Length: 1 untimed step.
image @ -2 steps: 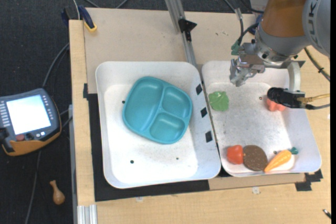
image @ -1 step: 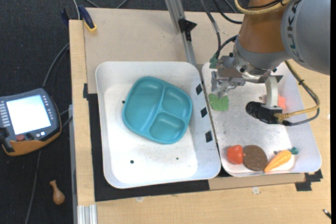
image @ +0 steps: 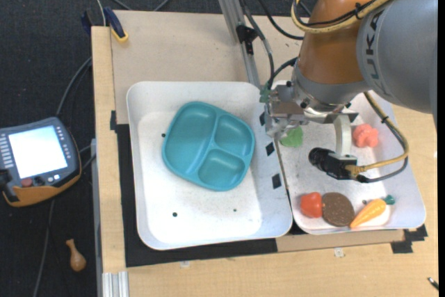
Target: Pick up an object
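Camera view, nearest first: carrot (image: 369,212), brown disc (image: 337,209) and tomato (image: 311,204) crowd the right bin's (image: 410,209) front edge. Farther back, the gripper (image: 285,123) hangs over a green piece (image: 293,137), probably its target; whether it grips, I cannot tell.

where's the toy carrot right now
The toy carrot lies in the right bin, at its near edge in the camera view, just right of the brown round piece.
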### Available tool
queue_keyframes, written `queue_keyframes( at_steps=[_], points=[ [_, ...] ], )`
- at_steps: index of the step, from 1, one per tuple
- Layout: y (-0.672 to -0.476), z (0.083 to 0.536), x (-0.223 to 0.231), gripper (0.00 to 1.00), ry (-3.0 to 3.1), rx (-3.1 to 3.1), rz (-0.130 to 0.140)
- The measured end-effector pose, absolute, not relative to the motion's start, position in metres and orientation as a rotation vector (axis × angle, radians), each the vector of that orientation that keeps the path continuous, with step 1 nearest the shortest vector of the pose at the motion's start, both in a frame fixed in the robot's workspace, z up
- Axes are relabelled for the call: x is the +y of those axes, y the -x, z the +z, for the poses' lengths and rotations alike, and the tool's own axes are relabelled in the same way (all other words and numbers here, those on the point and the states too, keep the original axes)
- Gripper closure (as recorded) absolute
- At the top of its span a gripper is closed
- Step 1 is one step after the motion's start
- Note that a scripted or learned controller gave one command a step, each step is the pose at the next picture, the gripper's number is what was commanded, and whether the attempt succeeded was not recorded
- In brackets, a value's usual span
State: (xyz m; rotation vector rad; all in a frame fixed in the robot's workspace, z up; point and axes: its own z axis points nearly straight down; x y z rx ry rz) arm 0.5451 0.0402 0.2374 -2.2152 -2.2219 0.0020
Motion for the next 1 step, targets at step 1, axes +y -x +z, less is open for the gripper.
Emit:
queue_keyframes(
  at_steps=[1],
  points=[
    [-0.5127, 0.2227, 0.085, 1.0, 2.213, -2.222, 0.005]
  ],
)
